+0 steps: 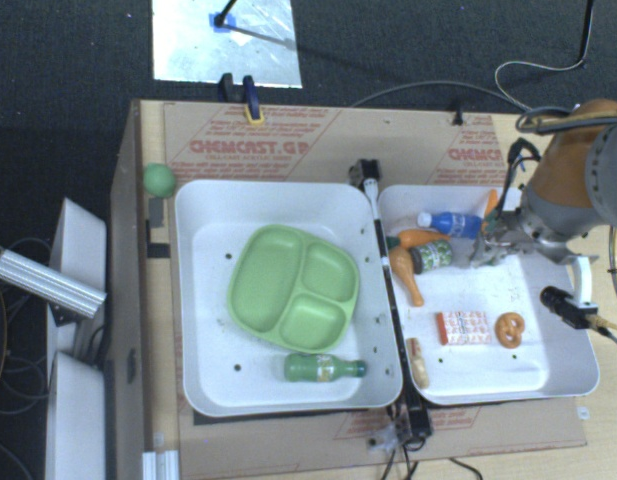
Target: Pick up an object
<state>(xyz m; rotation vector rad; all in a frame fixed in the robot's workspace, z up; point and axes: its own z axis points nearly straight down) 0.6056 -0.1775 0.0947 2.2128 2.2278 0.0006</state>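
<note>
Below me, dark carpet floor fills upper frame. Shiny foil sheet lies upper left. Brown cardboard-covered bench spans centre. White shelving sits at left edge.

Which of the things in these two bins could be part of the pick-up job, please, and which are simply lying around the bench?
Job in hand:
gripper
blue bottle
dark bottle
orange carrot-like piece
red-and-white packet
pretzel
green bottle
green divided plate

Lying about:
green ball
blue clamp
foil sheet
</note>
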